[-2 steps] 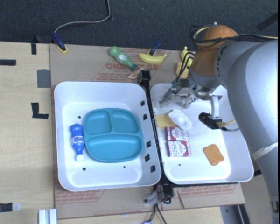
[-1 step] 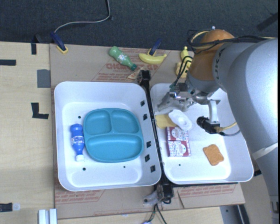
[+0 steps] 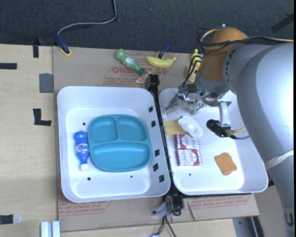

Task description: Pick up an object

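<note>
- Nearest the camera, in the right white shallow plastic bin (image 3: 246, 184), a small orange-brown toast-like piece with a rough surface (image 3: 225, 163) lay at about 5 o'clock from that bin's centre, its long axis slanting from 11 to 5 o'clock.
- Just beside it, toward 9 o'clock, a flat rectangular red-and-white printed packet (image 3: 188, 150) lay with its long axis running 12 to 6 o'clock.
- At the packet's 12 o'clock end sat a pale, translucent, rounded plastic piece (image 3: 190, 126), its long axis from 10 to 4 o'clock, overlapping a flat yellow piece (image 3: 171, 128) at its 9 o'clock side.
- In the left white shallow plastic bin (image 3: 69, 102), a smooth turquoise plastic plate with three compartments (image 3: 120, 142) lay flat in the middle.
- Touching the plate's 9 o'clock edge, a small blue bottle with a white cap (image 3: 81, 150) lay on its side, long axis 12 to 6 o'clock, cap toward 6 o'clock.
- The metal two-finger gripper (image 3: 187, 101) hung over the 12 o'clock part of the right bin, just above the translucent piece; I could not tell how far apart the tips were, and nothing was seen between them.
- The grey arm (image 3: 266, 98) with its orange band (image 3: 219, 53) came in from 3 o'clock.
- Farther off, on the brown cardboard (image 3: 113, 73) beyond the bins, a green bottle (image 3: 129, 61) lay slanting from 10 to 4 o'clock, and a curved yellow banana (image 3: 161, 60) lay at its 3 o'clock side.
</note>
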Available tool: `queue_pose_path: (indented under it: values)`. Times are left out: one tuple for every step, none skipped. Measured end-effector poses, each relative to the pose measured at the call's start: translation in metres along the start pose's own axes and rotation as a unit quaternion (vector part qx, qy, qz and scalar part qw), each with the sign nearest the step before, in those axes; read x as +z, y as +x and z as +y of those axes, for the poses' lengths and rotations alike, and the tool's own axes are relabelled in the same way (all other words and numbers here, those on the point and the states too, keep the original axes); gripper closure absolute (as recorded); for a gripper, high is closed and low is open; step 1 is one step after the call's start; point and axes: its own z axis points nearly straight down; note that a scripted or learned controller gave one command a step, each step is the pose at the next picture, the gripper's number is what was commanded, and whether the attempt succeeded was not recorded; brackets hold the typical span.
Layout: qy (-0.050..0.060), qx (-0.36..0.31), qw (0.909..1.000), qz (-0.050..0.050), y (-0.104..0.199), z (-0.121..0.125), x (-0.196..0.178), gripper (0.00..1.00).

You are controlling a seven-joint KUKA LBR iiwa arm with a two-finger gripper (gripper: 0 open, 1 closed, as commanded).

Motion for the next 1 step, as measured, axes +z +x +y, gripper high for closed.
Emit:
queue_pose_path:
  values:
    - [0.0, 0.0, 1.0, -0.001, -0.0026, -0.0035, -0.0001, 0.0]
